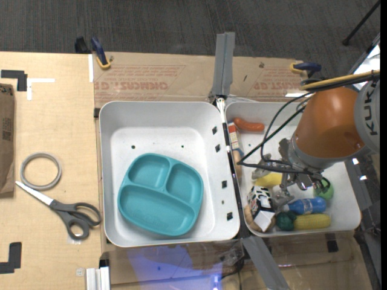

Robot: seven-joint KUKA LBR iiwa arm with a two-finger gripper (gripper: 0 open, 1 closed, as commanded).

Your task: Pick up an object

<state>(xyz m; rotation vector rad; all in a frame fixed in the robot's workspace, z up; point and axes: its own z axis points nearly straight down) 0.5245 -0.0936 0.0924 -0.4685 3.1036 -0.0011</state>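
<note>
The claw [297, 180] hangs low in the right bin [346, 219], over the toy clutter; a yellow piece [268, 178] lies just beside it, apparently not gripped; finger spacing cannot be told; a teal plate [161, 193] occupies the left bin [115, 138].

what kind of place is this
Probably a robotics lab's grasping bench: an arm hangs over a white bin of small toys, a teal divided plate lies in the other, with scissors and tape alongside.
</note>
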